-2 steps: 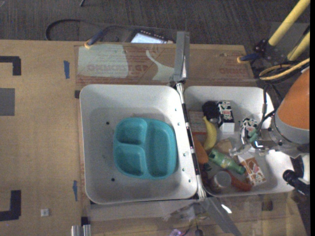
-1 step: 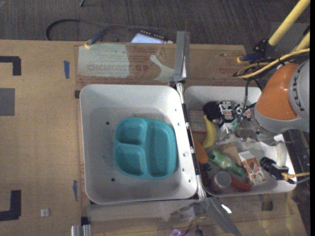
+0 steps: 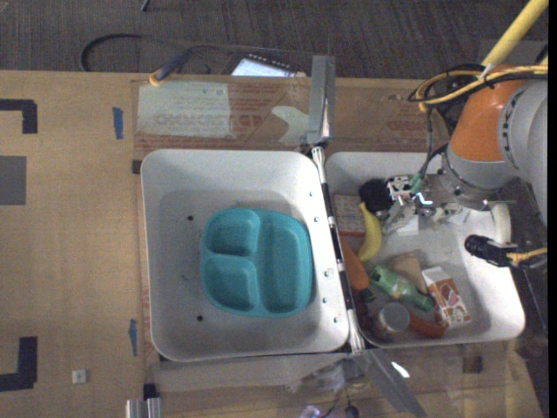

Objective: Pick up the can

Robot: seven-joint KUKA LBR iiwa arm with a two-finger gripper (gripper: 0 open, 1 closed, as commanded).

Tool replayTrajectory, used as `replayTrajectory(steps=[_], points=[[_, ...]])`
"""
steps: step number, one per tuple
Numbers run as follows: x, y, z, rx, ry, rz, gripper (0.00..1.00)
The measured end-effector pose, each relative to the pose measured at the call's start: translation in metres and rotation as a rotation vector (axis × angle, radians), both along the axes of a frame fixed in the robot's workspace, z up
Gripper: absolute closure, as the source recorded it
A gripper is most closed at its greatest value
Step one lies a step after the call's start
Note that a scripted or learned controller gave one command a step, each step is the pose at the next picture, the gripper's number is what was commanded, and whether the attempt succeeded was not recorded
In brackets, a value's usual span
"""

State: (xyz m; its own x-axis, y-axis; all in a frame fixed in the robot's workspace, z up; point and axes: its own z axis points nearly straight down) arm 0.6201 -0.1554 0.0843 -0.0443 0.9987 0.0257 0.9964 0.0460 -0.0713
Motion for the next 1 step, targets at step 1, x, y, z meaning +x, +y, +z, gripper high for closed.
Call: replayTrajectory(steps=[1], points=[[-0.0022, 0.0014, 0.0076, 0.000, 0.011, 0.003, 1.00]])
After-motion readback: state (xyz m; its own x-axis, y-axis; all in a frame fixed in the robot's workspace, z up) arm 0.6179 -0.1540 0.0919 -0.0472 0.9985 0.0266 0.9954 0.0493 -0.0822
